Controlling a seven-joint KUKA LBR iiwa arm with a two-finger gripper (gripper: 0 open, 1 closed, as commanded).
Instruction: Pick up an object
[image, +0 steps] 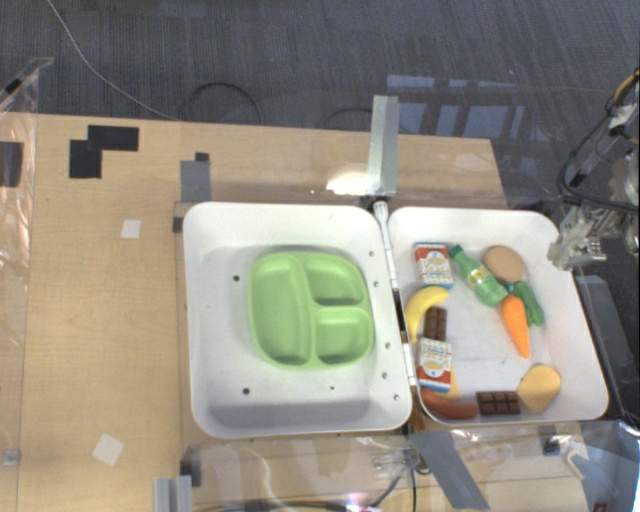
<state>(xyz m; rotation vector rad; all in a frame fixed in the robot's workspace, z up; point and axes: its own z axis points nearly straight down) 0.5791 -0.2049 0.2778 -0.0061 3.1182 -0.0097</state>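
You had two white bins w/ the green divided plate (308, 308) as your landmark, sitting mid left bin (210, 330). Right bin (570, 330) lay just right of the plate's bin, holding all the food items. Gripper (578, 243) hung far right of the plate, over the right bin's upper right rim, nothing visible between its fingers; open or clenched, can't tell. Carrot (515, 322) lay well right of the plate, green bottle (477, 277) up-left of it, touching a brown potato (505, 264). Banana (424, 305) sat closest to the plate, choc bar (435, 322) against it. Round yellowish item (540, 386) lay lower right, by another choc piece (497, 403).
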